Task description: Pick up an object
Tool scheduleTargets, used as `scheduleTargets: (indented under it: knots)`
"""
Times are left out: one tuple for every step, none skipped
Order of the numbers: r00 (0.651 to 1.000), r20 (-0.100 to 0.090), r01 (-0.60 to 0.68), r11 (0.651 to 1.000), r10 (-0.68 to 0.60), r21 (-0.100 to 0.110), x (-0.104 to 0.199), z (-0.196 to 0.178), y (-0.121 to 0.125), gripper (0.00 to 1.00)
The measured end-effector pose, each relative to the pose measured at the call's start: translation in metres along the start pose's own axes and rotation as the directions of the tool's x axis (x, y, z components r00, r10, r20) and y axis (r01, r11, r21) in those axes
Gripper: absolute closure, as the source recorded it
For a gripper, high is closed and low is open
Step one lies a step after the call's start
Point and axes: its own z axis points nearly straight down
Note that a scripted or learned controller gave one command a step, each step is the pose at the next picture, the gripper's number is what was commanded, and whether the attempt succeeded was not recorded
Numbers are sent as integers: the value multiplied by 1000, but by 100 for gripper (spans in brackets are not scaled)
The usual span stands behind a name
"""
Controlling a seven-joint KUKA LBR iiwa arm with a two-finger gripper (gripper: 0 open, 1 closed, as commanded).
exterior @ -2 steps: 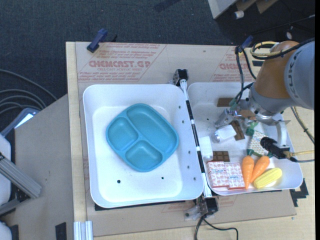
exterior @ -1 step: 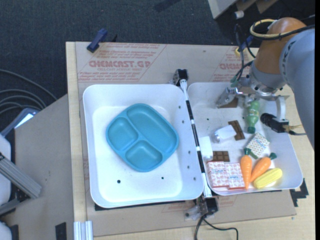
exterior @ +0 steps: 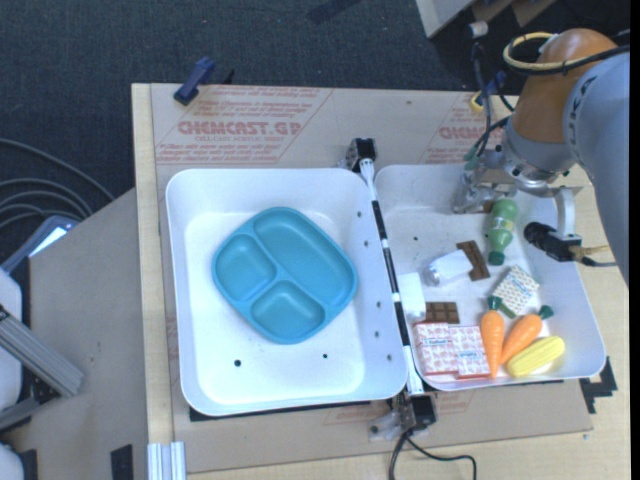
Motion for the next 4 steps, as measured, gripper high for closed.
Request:
scheduleTargets:
  knots:
    - [1000,0,0,1000,0,1,0,0,0,0]
    - [1000,-4,-3,1000,3,6,6,11,-74,0]
    - [999,-33,3,1000,-2,28,-34,-12,-9,0]
    - [1000,-21,7,1000,-7,0,-33,9,-43,0]
